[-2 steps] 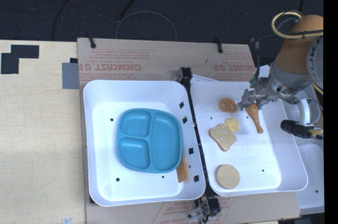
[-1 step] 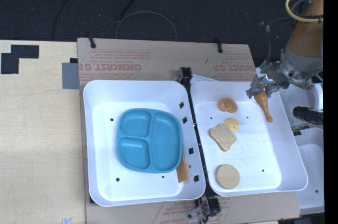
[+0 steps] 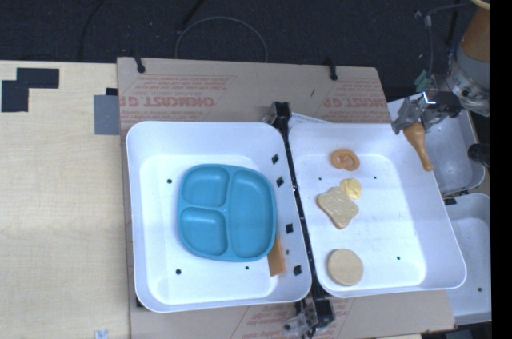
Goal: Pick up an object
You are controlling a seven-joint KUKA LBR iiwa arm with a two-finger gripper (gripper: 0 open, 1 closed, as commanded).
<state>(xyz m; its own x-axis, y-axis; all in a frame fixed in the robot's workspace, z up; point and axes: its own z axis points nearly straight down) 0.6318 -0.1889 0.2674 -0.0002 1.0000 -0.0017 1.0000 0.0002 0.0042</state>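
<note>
My gripper (image 3: pixel 413 120) hangs over the far right rim of the right bin (image 3: pixel 450 243), at the end of the grey arm with its orange band. A slim orange carrot-shaped piece (image 3: pixel 419 147) hangs from between its fingers, slanting down to the right above the bin's edge; the gripper is shut on it. In the right bin lie a brown pretzel (image 3: pixel 346 160), a small yellow piece (image 3: pixel 351 188), a tan toast slice (image 3: pixel 338 207) and a round beige cookie (image 3: pixel 346 266).
The left bin (image 3: pixel 133 209) holds a blue divided plate (image 3: pixel 226 211) and a small brown stick (image 3: pixel 276 257) by its right wall. A black divider (image 3: pixel 293 201) runs between the bins. Cardboard lies under both bins, and dark cables lie beyond.
</note>
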